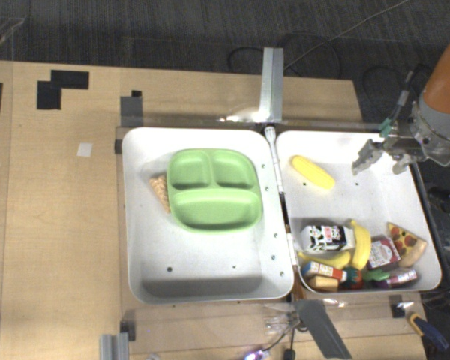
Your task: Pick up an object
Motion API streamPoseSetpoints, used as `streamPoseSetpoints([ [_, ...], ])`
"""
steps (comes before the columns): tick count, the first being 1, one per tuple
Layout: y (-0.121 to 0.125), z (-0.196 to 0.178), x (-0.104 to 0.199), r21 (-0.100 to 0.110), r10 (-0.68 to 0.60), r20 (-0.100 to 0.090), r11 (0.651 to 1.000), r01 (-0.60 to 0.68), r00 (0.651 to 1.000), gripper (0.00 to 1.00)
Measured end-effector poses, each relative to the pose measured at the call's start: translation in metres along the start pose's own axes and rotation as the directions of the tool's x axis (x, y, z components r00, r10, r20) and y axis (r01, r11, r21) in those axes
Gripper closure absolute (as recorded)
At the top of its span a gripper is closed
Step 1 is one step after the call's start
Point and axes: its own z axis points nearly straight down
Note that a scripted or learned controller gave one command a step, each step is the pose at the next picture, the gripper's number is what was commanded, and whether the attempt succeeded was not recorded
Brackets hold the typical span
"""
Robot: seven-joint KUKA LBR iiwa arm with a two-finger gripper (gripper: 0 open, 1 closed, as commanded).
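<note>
Yellow fruit (312, 173) is lying slantwise near the right bin's (427, 223) far-left corner, well to the left of the claw (380, 156), which is being held spread and grasping nothing.

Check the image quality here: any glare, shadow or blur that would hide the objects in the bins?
Camera view: lighting is even, with soft shadows under the green tray and along the near wall of the left bin; a small glare patch sits on the metal post base; the hand looks slightly soft; the toy pile in the right bin is low-resolution, labels unreadable.
</note>
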Motion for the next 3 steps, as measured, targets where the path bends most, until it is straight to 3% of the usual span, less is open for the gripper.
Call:
streamPoseSetpoints([
  [1, -0.069, 0.149, 0.025, -0.003, 0.206, -0.001, 0.979, -0.206, 0.979, 0.00],
  [2, -0.066, 0.138, 0.024, -0.010, 0.209, -0.002, 0.978, -0.209, 0.978, 1.00],
  [3, -0.011, 0.059, 0.079, 0.000, 0.089, 0.000, 0.996, -0.089, 0.996, 1.00],
])
